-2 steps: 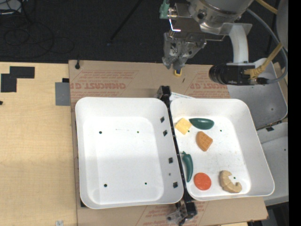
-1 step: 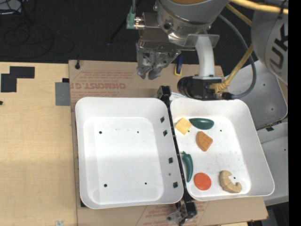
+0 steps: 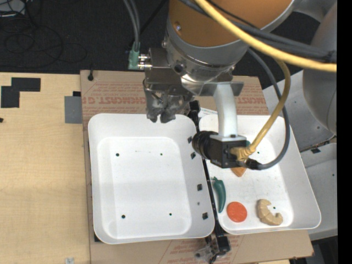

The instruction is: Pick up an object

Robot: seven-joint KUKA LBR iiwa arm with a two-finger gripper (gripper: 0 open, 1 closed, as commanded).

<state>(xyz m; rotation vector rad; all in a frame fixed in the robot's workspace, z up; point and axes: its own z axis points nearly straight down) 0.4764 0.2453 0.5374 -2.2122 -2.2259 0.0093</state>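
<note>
Pincer over left bin, grip state unclear; right bin: 1 green pepper, 1 red disc, 1 croissant

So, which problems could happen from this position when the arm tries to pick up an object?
1. The gripper hangs over the far rim of the left white bin, while the round red-orange disc, the curved green pepper-shaped piece and the tan croissant-shaped piece lie in the right white bin. A descent here would probably grasp nothing.
2. The green piece lies close to the divider between the bins, so the fingers may strike the rim.
</note>
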